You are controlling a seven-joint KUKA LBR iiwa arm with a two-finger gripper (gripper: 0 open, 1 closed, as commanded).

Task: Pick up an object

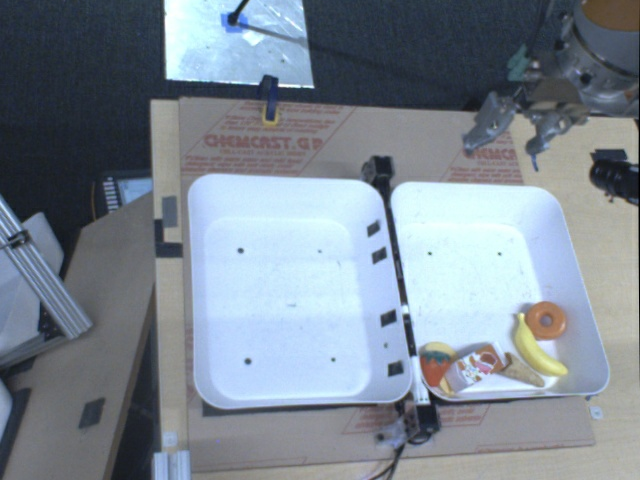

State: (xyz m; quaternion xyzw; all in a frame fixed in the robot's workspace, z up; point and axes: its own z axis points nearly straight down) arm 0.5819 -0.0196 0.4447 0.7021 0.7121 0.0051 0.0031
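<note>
The right bin point(480, 218) holds a small cluster at its near right corner: a yellow banana point(535, 349), an orange doughnut-shaped ring point(546, 319), a red-and-orange round piece point(436, 361), a white-and-red packet point(473, 367) and a tan wedge point(522, 371). My gripper point(513, 133) hangs high beyond the far edge of the right bin, well away from the cluster. Its two grey fingers point(488, 123) are spread apart with nothing between them.
The left bin point(280, 288) sits beside the right one, joined by a black clipped divider point(392, 268). A shiny metal sheet point(238, 26) lies at the back. A grey metal rail point(40, 278) stands at the left edge, and a black fitting point(612, 173) at the right.
</note>
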